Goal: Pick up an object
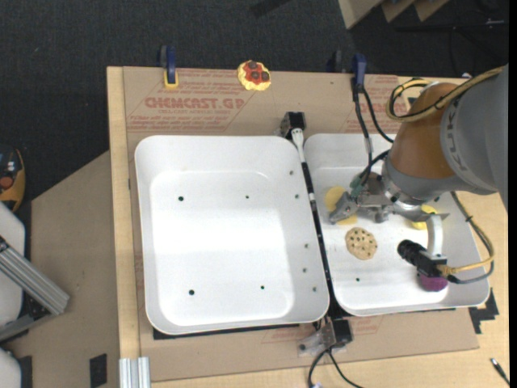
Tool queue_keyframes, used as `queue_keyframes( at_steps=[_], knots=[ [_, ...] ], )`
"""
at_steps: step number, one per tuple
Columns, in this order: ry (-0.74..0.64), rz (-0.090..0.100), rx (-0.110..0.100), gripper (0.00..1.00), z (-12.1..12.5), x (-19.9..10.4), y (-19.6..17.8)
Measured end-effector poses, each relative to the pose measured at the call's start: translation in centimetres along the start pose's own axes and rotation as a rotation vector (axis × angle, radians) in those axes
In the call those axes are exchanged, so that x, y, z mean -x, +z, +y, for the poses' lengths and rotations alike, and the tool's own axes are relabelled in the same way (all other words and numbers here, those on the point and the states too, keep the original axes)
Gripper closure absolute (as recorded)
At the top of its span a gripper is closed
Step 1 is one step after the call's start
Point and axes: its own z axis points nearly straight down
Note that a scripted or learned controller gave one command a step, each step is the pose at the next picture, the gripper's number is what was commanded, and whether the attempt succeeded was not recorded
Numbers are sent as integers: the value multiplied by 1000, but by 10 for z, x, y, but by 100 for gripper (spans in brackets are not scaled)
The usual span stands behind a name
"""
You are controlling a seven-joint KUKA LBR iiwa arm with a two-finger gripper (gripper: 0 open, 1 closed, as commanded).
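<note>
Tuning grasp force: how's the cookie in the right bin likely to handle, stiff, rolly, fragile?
The cookie looks like a flat round disc lying face up, so probably stiff and unlikely to roll. Low profile on the right bin floor may make a side pinch slip. Whether it's fragile can't be told.

Bench board (202, 103) carried printed red lettering. Two blue clamps (168, 57) gripped its far edge — a small yellow-and-red item (254, 74) sat between them. Black cable (363, 124) ran from the right-hand clamp.

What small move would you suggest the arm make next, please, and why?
Probably lower the gripper onto the yellow piece in the right bin: it hovers right beside that piece, while the cookie lies further off.
</note>
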Motion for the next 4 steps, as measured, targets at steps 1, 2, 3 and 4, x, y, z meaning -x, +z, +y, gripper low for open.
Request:
queue_keyframes(
  at_steps=[1, 2, 3, 4],
  knots=[
    [-7, -4, 25, 0, 77, -22, -110],
    [-8, -2, 11, 0, 100, -85, -103],
    [-3, -4, 12, 100, 99, -81, -114],
    [-7, -1, 26, 100, 99, -116, -262]
  ],
)
